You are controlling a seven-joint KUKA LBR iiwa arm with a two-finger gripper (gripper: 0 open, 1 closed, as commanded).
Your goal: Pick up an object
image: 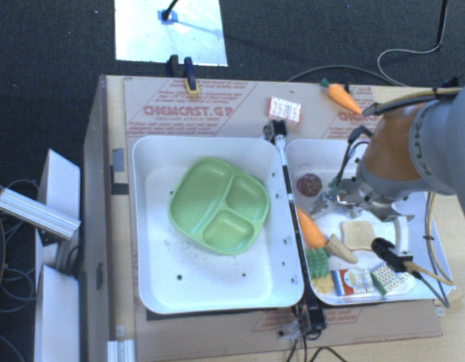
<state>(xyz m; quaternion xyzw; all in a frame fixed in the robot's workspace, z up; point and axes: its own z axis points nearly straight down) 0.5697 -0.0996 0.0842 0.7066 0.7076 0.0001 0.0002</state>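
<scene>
Hovering over the right bin, reaching down toward the clutter of toy food.

Hanging low with the gripper just above the bin floor; impossible to tell from this angle how the end effector stands, or whether anything is caught in it. Judging by position, approaching rather than lifting. Lying close below: toast slice, carrot, brown disc. Sitting apart in the left bin: green divided plate. Needing next a descent squarely onto one item, then a firm closing before rising.
</scene>
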